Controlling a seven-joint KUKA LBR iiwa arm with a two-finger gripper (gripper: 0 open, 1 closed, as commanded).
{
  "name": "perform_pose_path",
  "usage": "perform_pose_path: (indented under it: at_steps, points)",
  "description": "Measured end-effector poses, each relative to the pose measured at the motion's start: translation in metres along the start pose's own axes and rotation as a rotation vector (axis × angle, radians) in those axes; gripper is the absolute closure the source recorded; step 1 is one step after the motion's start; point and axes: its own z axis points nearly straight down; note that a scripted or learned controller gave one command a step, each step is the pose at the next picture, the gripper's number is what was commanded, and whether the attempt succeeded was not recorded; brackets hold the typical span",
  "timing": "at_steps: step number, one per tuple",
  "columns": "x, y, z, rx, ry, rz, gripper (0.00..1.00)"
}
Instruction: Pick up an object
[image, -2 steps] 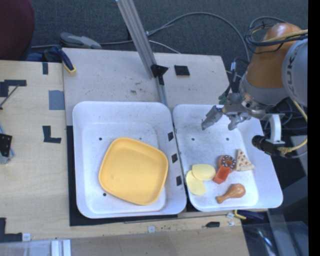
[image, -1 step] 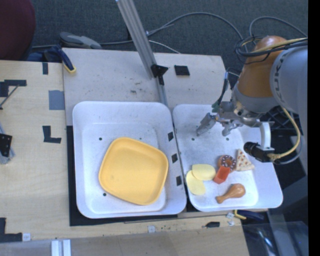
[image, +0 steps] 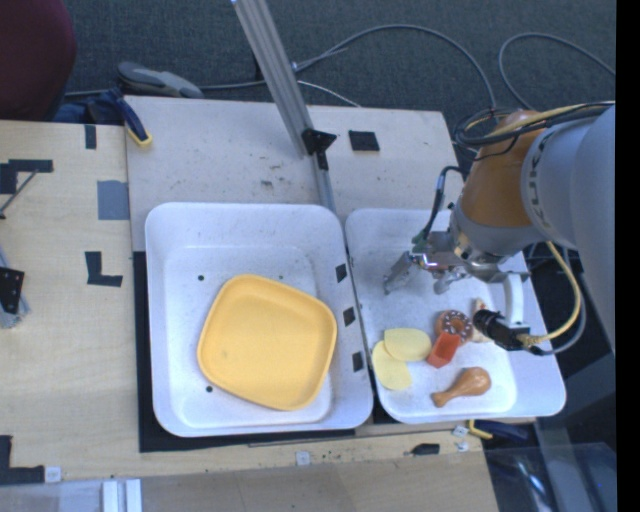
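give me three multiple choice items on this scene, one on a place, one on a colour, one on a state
1. Where does the plate lie?
A. in the left bin
B. in the right bin
C. on the bare bench

2. What colour is the plate?
A. blue
B. yellow
C. green

3. Where is the end effector just now?
A. over the right bin, apart from the food items
B. pressed on the plate
C. outside both bins

Key: 1 A, the plate fills the left bin's floor. 2 B, it is plain yellow. 3 A, it hangs above the bin's upper part, while the drumstick and slices lie lower.
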Motion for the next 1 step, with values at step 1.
perform_pose_path:
  at_steps: [1]
  points:
    - [0.0003, 0.0006, 0.0478, -0.006, 0.000, -0.001, 0.00]
